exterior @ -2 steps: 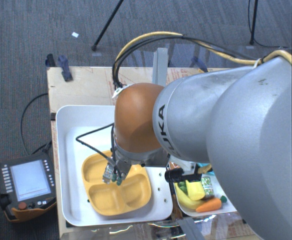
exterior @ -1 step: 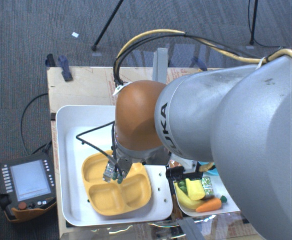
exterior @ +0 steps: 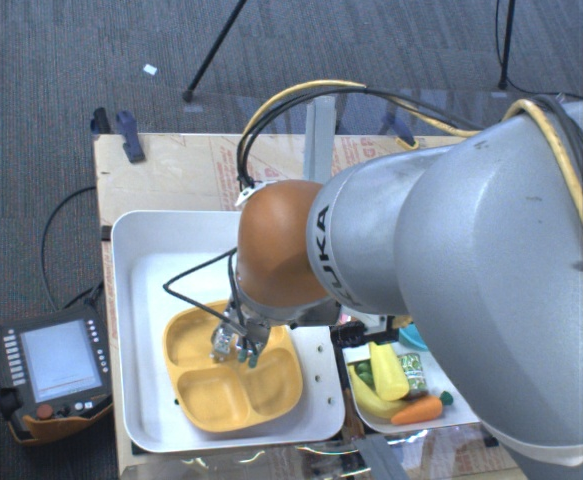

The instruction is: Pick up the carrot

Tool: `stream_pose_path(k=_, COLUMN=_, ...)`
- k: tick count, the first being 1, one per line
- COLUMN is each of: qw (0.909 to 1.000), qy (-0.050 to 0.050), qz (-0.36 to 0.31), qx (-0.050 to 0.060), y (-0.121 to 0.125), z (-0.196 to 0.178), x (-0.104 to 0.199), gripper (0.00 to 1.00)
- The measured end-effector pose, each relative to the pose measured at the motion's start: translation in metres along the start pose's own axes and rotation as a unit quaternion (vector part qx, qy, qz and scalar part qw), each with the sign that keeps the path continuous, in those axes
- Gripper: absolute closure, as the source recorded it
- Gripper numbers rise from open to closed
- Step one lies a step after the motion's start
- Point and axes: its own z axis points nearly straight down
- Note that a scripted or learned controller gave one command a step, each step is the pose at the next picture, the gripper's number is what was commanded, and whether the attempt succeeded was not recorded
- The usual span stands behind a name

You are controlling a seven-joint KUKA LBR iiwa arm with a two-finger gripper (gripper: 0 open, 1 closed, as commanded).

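- My two-finger gripper hangs over the left white bin, right above the yellow plastic divided tray; whether it is open or closed I cannot tell from this angle.
- The small orange carrot with a green tip lies well apart from my gripper, off to the right in the right white bin, at that bin's near edge.
- Nothing shows between my gripper and the carrot but the inner walls of the two bins.
- My grey arm with its orange band sweeps in from the right and covers much of the right bin.
- The bench top is pale board with some red print along its far side, and a blue clamp sits on its far left corner.
- Beyond it, dark grey carpet, with thin black tripod legs standing at the far side.
- On the floor to the left rests a grey teach pendant with a lit screen, its black cable looping away.
- The yellow tray lies in the near half of the left bin, its compartments bare where I can see them.
- In the right bin, beside the carrot: a yellow banana, a yellow bottle with a label, something green and a bit of blue half hidden under my arm.
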Motion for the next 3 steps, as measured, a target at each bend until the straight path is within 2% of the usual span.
stream_pose_path(k=1, qw=0.9994, qy=0.003, qz=0.034, qx=0.003, y=-0.023, z=0.002, x=-0.056, gripper=1.00)
stream_pose_path(k=2, qw=0.9994, qy=0.003, qz=0.034, qx=0.002, y=-0.022, z=-0.008, x=-0.056, gripper=1.00)
stream_pose_path(k=3, qw=0.9975, qy=-0.016, qz=0.069, qx=-0.008, y=-0.050, z=-0.005, x=0.016, gripper=1.00)
